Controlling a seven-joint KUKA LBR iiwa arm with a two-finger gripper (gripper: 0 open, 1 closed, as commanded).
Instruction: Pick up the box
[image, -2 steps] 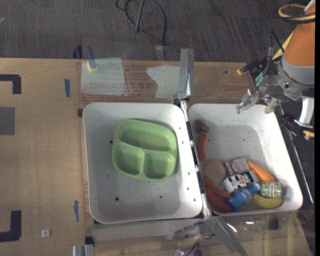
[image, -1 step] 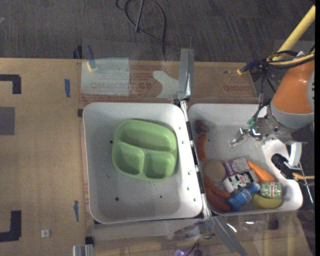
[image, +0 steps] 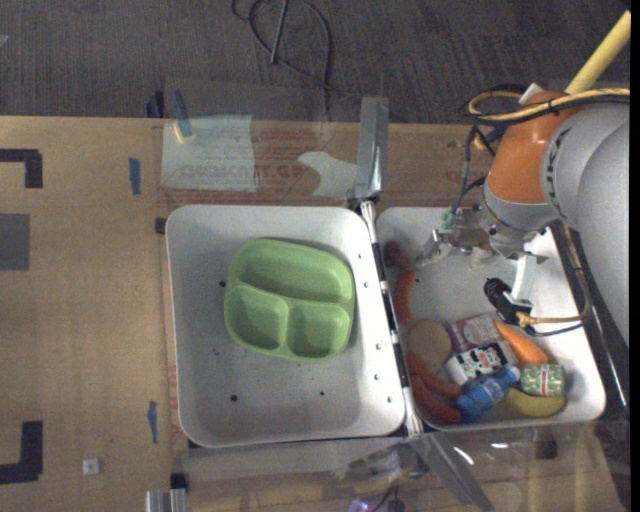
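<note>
The box (image: 476, 331) lies untouched near the front edge of the right bin (image: 580, 300), just beside a carrot (image: 521, 343) and a blue bottle (image: 485, 392), while my gripper (image: 462, 238) hangs over that bin's back edge, grip unreadable from here, so the whole pick remains.

Robotics lab: plywood tabletop (image: 90, 330) with black tape marks (image: 22, 165) and blue tape bits (image: 134, 175), two white bins (image: 190, 300), loose cables (image: 290, 40) on grey carpet (image: 120, 50), industrial arm (image: 560, 160).
</note>
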